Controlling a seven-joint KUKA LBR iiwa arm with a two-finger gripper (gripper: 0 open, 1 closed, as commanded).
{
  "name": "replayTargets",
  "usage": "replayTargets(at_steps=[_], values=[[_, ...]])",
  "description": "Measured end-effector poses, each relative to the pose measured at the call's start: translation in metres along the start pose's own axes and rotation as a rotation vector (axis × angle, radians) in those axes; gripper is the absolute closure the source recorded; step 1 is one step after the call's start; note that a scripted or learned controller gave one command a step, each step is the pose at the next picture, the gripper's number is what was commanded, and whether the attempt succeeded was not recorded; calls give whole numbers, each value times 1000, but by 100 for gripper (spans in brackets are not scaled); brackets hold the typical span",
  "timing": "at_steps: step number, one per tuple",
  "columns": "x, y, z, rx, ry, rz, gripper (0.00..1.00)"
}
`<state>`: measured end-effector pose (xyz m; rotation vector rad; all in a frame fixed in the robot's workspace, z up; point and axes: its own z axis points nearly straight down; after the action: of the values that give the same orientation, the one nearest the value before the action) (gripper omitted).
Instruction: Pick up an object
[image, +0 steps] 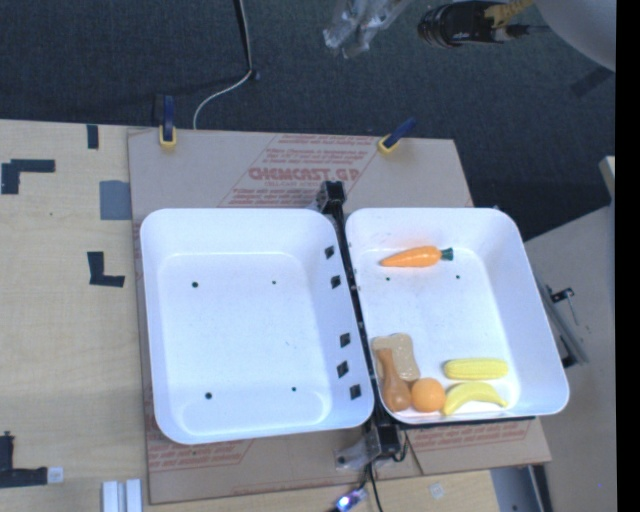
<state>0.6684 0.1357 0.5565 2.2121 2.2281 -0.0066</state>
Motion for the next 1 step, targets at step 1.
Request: replayTargets(at_steps=[1], values=[[1,0,-10,0,-1,-2,100]])
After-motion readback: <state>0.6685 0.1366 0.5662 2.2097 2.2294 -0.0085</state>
